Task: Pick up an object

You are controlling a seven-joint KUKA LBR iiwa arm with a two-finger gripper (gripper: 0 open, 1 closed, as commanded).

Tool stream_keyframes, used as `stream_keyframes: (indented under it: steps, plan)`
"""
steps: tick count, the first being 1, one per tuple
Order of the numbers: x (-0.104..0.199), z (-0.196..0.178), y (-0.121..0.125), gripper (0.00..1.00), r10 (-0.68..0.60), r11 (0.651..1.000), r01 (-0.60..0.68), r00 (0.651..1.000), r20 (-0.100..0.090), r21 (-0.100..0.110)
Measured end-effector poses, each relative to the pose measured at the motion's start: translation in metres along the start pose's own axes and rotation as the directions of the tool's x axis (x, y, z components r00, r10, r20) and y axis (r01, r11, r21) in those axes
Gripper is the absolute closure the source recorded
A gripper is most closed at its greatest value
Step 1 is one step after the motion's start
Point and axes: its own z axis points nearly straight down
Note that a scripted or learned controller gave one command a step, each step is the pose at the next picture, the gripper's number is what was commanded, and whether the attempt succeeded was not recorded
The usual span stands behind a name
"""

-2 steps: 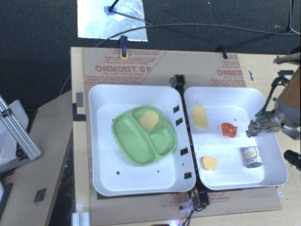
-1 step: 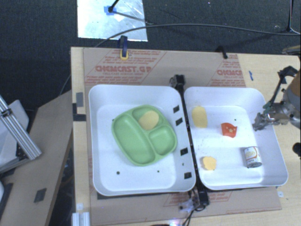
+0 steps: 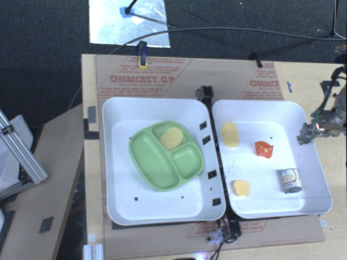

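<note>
— What lies in the bin on the left?
— A divided tray, near the middle. In its rear compartment rests a rounded piece of food.

— And the bin on the right?
— Four things, well apart. An oblong piece lies at the rear left, a small lump nearer the front left, a crumpled bit in the middle, and a can toward the front right.

— Where is your claw?
— Over that bin's right rim, behind the can. Both bins sit side by side on my table.

The arm is cut off by the right edge; its tool is blurred
</note>
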Motion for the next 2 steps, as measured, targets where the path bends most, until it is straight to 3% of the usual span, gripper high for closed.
stream_keyframes:
  steps: [2]
  plan:
    - [0.100,0.016,0.008,1.00,-0.003,1.000,0.003,1.000,-0.003,0.004]
